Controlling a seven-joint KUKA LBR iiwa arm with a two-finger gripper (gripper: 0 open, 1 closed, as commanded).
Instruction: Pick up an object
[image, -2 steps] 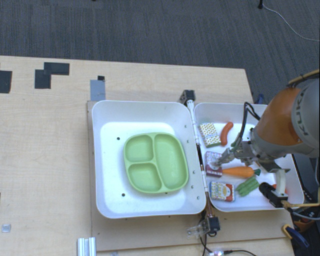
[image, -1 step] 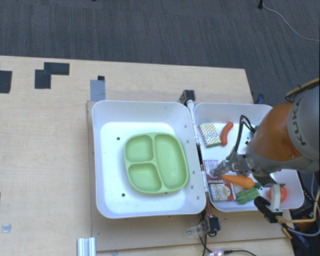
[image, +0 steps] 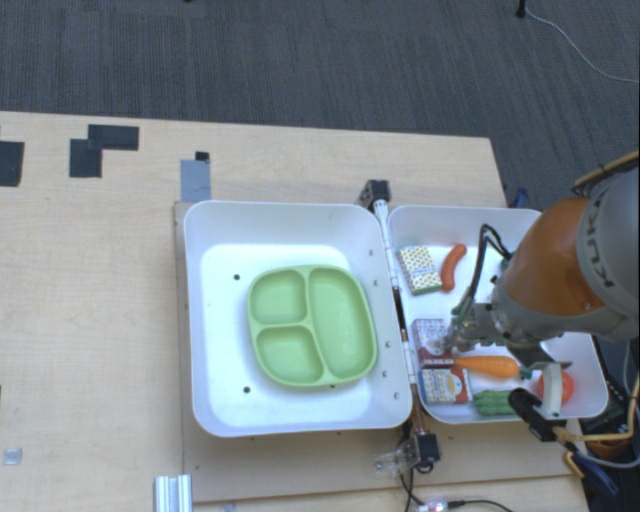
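The two-finger gripper (image: 462, 338) hangs low in the right white bin (image: 500, 222); whether it is apart or together, I cannot tell. A long orange plastic carrot (image: 492, 367) lies just beside and below it, long axis running left to right. The grey arm with its orange band (image: 555, 262) slants down from the right.

Bright, even light falls from above — the table (image: 90, 300) looks pale and washed, and the floor of the left bin (image: 225, 290) glares almost pure white. Shadows are soft and short, faint along the bin walls and under the arm (image: 560, 270). Focus is only moderate — small items in the right bin (image: 440, 225) look grainy and smeared. No strong bending shows at the edges.
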